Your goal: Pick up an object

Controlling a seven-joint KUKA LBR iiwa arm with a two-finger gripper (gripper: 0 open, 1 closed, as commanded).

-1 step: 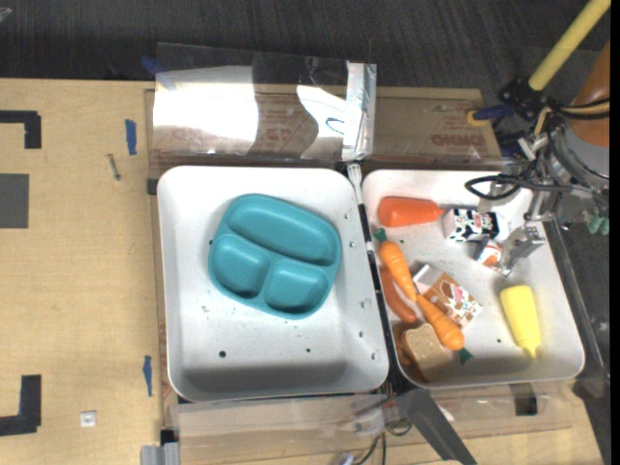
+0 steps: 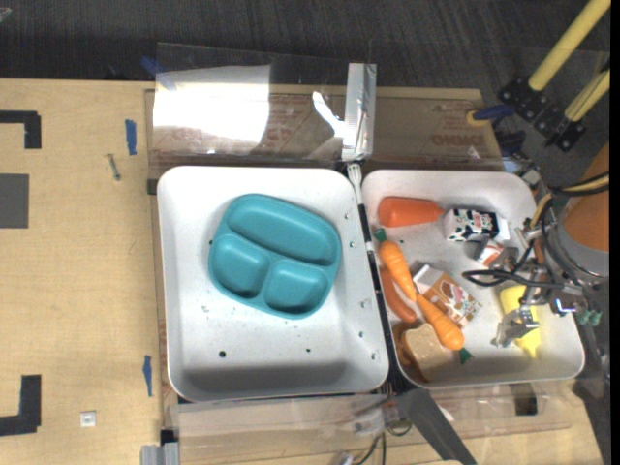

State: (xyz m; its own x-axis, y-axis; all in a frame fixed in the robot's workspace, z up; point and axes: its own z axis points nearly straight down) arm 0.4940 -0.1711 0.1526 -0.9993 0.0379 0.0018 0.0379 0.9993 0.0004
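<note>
Left white plastic bin: teal three-compartment moulded tray, flat. Right white bin: orange toy carrots, tan bread slice, black-and-white carton, yellow piece under cables. Grey arm at the right rim; gripper low beside the yellow piece, touching or not unclear. Claw state: cannot tell. Step, by judgement: reaching in, nothing lifted yet. Next: closing squarely, lifting straight.

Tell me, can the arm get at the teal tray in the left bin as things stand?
Probably yes: the teal tray lies alone, uncovered. The gripper hangs over the right bin, so the arm must cross the rims.
</note>
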